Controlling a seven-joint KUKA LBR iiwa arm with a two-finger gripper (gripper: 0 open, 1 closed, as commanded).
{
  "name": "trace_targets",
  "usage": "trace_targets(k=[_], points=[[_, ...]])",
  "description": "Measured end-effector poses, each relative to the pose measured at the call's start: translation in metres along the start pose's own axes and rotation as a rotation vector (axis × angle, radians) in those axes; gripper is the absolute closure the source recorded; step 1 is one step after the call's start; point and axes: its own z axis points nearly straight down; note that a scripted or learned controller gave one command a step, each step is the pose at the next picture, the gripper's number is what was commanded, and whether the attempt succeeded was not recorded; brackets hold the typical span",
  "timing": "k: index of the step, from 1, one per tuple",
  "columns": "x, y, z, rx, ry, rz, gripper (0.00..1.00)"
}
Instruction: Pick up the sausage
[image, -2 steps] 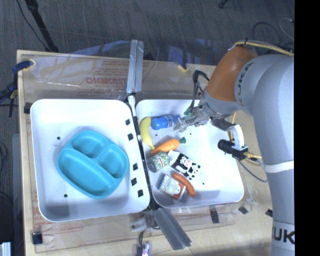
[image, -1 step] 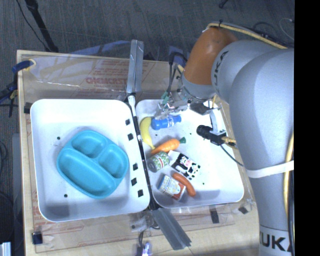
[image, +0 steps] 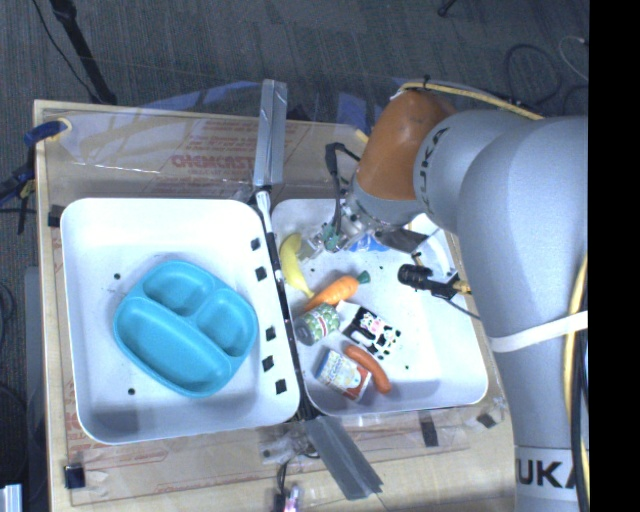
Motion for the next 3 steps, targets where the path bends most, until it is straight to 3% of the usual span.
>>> trace_targets(k=[1, 2, 3], points=[[-0.013, -0.009, 0.000, -0.001, -0.002, -0.312, 1.00], [-0.035, -0.037, -0.001, -0.001, -0.001, -0.709, 1.00], [0.043, 0.004, -0.060, -0.001, -0.003, -0.741, 1.00]])
